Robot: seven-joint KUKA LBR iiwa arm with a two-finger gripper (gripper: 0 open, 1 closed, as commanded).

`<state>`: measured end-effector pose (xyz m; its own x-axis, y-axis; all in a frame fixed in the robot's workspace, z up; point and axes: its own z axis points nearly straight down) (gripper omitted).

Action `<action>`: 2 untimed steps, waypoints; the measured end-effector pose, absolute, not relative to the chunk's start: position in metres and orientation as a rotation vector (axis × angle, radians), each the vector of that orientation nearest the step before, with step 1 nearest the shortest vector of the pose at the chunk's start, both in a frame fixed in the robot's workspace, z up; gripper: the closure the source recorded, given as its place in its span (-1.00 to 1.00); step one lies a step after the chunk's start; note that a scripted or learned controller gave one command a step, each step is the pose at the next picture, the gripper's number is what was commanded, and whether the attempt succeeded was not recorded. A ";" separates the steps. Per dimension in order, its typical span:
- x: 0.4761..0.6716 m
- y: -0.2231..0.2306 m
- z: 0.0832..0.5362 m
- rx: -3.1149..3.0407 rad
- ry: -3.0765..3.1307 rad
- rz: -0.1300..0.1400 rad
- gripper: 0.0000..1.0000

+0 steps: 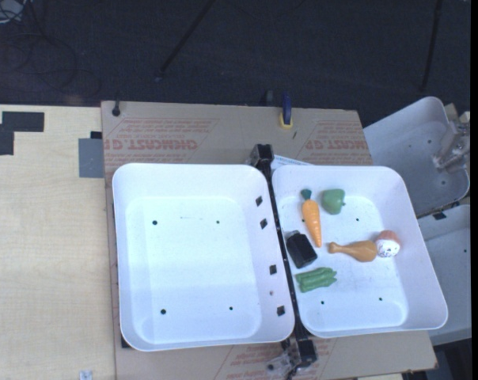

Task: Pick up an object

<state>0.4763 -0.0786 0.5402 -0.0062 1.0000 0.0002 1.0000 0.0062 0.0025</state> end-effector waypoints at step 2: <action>0.476 -0.011 0.540 2.214 2.227 0.004 1.00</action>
